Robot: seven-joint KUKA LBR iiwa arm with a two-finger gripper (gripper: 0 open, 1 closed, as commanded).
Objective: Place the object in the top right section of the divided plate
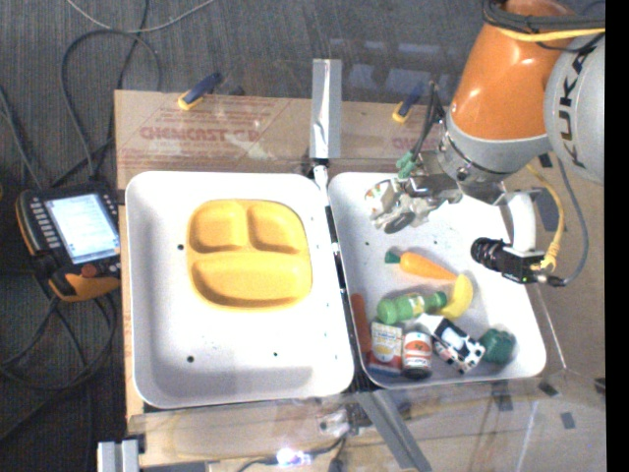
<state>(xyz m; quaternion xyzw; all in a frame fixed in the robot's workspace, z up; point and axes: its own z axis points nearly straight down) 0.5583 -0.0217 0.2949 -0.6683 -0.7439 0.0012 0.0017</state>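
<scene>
Above the right bin (531, 347), the tool (398, 203) hovers — grip state indiscernible; pick step pending, next descend onto the carrot (425, 264).

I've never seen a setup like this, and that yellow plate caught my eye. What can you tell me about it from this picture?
The yellow divided plastic plate is a rounded rectangle with a glossy, moulded look. It has three sections: two smaller ones along the far edge and one wide one along the near edge. It lies flat in the shallow white left bin, toward that bin's upper middle, resting on the bin's floor. Nothing sits in any section, and nothing else touches it.
</scene>
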